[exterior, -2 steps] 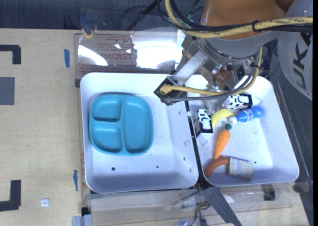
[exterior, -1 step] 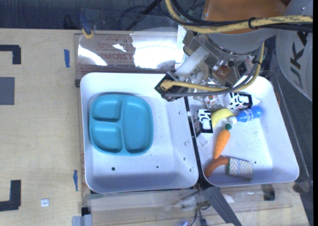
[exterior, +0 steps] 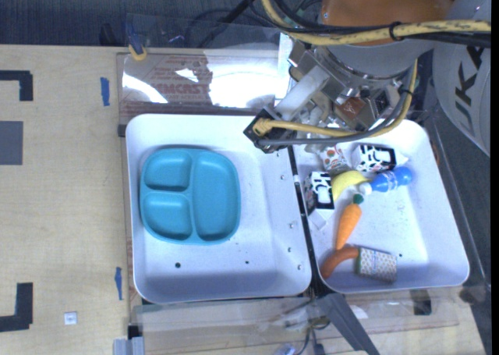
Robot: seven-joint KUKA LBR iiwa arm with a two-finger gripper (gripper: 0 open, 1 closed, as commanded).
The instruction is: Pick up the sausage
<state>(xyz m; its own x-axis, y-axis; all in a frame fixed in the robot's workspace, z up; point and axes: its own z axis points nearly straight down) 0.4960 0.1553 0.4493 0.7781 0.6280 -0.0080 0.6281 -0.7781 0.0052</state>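
The sausage (exterior: pixel 335 261), a short reddish-brown curved piece, lies near the front left corner of the right bin (exterior: pixel 437 256). It touches a patterned paper cup (exterior: pixel 377 264) on its right, and an orange carrot (exterior: pixel 348 221) lies just behind it. The gripper (exterior: pixel 337 115) hangs over the back of the right bin, well behind the sausage, largely covered by the grey wrist and its cables.
A yellow banana (exterior: pixel 351 182), a blue bottle (exterior: pixel 392 179), a black-and-white carton (exterior: pixel 375 157) and a small printed box (exterior: pixel 321 189) crowd the back of the right bin. The left bin (exterior: pixel 265 268) holds a blue divided plate (exterior: pixel 189 194). A yellow cable (exterior: pixel 327 129) loops under the wrist.
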